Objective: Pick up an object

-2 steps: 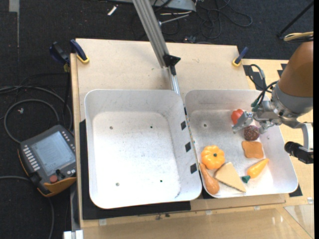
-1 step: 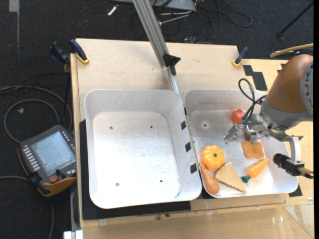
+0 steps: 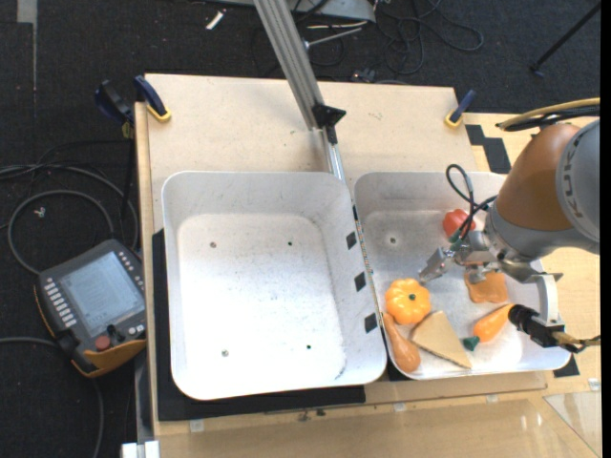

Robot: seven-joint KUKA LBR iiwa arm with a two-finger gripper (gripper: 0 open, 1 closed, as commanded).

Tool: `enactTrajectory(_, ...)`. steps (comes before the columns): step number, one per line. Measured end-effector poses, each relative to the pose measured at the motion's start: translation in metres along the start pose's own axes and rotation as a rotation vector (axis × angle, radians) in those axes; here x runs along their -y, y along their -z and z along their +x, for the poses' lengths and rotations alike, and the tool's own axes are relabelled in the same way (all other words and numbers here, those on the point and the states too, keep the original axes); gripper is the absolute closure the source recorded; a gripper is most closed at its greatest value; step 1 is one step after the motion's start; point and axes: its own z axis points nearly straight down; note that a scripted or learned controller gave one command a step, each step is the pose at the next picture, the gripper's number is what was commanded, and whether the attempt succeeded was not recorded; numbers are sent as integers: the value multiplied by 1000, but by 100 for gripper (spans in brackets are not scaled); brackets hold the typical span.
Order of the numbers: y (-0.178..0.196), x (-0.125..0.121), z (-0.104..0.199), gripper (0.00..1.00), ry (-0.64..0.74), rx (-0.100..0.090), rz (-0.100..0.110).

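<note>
The right bin (image 3: pixel 401 208) holds several toy foods. An orange pumpkin (image 3: pixel 408 301) sits near its left wall, with a tan wedge (image 3: pixel 442 338) and a brown elongated piece (image 3: pixel 403 348) in front of it. A carrot (image 3: pixel 491 322) lies at the front right, and an orange chunk (image 3: pixel 488 288) lies just behind the carrot. A red tomato (image 3: pixel 456 222) rests further back. My gripper (image 3: pixel 449 259) hangs low over the bin's middle, between the tomato and the pumpkin and beside the orange chunk. The wrist hides part of the tomato and the chunk.
The left bin (image 3: pixel 253 284) lies beside the right one, their walls meeting at the centre. A slanted metal pole (image 3: pixel 291 51) runs down to the bins' rear junction. A teach pendant (image 3: pixel 91 303) sits off the bench at the left.
</note>
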Motion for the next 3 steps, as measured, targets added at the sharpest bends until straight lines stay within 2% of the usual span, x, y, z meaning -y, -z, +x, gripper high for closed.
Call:
enactTrajectory(1, 13, -2, 0, 100, 0, 1, -6)
enactTrajectory(3, 132, -15, -12, 100, 3, 2, -5)
